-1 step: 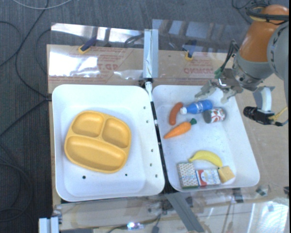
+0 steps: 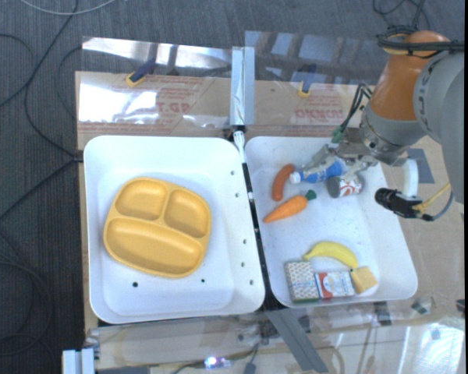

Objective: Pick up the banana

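Dark grey carpet with loose cables surrounds the bench, where two shallow white bins sit side by side. Reaching in from the right, the arm (image 2: 417, 92) holds its gripper (image 2: 335, 162) low over the far part of the right bin (image 2: 390, 240). Whether its fingers are spread or closed cannot be told; they blur into a blue-and-white object (image 2: 321, 173) right beneath them, perhaps a small bottle. Just left of the gripper lies a red sausage (image 2: 281, 181), and a carrot (image 2: 287, 207) lies slightly nearer the camera. The banana (image 2: 331, 252) rests well apart from the gripper, toward the bin's near edge, touching a small box (image 2: 320, 282) and a tan block (image 2: 364, 279). Far left of the gripper, the left bin (image 2: 101, 287) holds a yellow divided plate (image 2: 157, 226).
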`<action>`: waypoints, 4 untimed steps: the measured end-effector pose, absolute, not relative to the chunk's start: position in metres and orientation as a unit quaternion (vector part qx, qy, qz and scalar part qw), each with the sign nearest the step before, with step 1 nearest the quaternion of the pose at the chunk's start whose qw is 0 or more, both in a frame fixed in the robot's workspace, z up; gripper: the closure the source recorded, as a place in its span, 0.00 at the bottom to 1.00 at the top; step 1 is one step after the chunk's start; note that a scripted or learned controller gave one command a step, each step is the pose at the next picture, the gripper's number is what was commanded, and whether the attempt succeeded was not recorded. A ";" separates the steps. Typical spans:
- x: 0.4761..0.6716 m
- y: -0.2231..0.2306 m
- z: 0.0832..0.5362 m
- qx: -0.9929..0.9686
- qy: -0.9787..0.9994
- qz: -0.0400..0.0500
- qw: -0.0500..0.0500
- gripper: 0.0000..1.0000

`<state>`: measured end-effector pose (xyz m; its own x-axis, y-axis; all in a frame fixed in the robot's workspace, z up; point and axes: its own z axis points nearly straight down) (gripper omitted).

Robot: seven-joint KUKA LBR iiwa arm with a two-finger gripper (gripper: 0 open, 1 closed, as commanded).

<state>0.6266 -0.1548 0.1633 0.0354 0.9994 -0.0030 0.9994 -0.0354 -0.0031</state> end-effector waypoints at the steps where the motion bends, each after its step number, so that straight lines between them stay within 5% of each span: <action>1: 0.554 -0.147 0.095 -0.690 -0.724 -0.003 -0.004 0.00; 2: 0.555 -0.149 0.104 -0.690 -0.724 -0.002 -0.007 1.00; 3: 0.574 -0.143 0.168 -0.687 -0.726 0.000 0.000 1.00; 4: 0.574 -0.143 0.167 -0.687 -0.726 0.000 0.001 0.00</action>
<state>0.5738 -0.1429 0.1675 -0.0554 0.9985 0.0002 0.9985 0.0554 -0.0016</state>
